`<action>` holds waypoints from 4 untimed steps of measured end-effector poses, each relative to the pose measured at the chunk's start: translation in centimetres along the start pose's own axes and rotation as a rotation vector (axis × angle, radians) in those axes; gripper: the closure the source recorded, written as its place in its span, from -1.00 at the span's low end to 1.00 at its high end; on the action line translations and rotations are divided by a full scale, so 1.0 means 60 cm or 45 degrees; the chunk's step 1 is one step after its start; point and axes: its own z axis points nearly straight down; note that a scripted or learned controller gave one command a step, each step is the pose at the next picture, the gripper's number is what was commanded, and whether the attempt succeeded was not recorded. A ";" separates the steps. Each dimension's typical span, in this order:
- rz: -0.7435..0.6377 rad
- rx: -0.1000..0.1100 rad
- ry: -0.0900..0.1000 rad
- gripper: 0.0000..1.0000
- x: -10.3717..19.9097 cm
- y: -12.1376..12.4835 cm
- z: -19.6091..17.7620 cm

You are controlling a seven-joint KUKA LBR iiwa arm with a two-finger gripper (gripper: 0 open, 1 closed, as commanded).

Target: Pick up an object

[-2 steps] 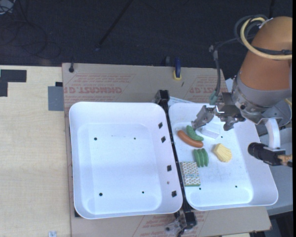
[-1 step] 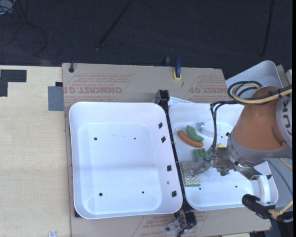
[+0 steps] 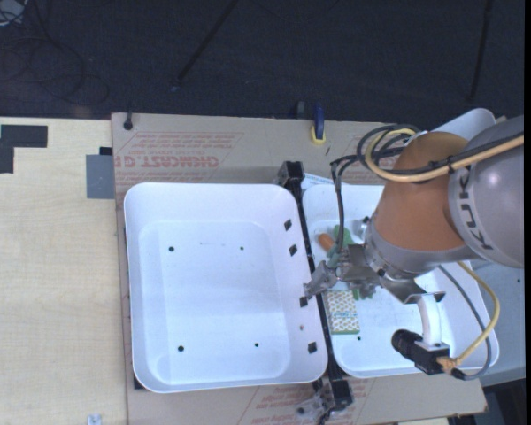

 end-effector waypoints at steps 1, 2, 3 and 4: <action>0.005 -0.007 -0.003 -1.00 -0.025 -0.003 -0.207; 0.004 0.008 0.001 -1.00 0.025 -0.033 0.020; 0.008 0.000 -0.001 -1.00 0.019 -0.030 -0.002; 0.010 -0.005 -0.003 -1.00 -0.025 0.006 -0.098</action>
